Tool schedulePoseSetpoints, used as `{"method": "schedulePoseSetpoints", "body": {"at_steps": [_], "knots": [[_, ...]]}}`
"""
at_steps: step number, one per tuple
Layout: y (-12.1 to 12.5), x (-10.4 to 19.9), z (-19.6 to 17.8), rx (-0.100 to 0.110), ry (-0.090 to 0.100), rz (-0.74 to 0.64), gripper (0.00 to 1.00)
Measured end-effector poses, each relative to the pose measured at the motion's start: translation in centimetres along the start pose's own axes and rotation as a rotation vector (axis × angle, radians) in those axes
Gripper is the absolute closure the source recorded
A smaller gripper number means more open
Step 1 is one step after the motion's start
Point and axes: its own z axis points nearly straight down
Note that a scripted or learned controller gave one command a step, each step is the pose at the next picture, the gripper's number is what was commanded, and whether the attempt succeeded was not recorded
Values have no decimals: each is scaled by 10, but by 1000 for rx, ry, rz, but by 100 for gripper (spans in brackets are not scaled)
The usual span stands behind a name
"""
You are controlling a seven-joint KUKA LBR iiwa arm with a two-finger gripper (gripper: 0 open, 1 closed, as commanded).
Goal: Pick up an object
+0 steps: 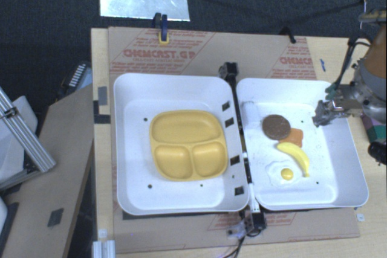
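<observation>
So far, as you can judge from the camera view, nothing has been picked up. Your gripper (321,113) hangs over the right side of the right bin (351,160), well apart from the food toys, and nothing shows between its fingers; whether they are spread or pressed together you cannot tell at this size.

All the candidates lie on the floor of that bin. The brown round patty (276,126) sits farthest from you, with the orange piece (294,136) touching its near right edge. The banana (295,157) lies just near of those two, slanting toward the near right, and the fried egg (283,174) rests just beside its near end.

In the left bin (130,130) the yellow divided plate (185,144) lies flat.

What is left looks like the whole job: choosing a target, descending, closing, lifting.
</observation>
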Motion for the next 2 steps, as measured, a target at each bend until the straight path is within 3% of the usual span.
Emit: {"method": "schedulePoseSetpoints", "body": {"at_steps": [2], "knots": [[0,112,38,2,3,-5,100]]}}
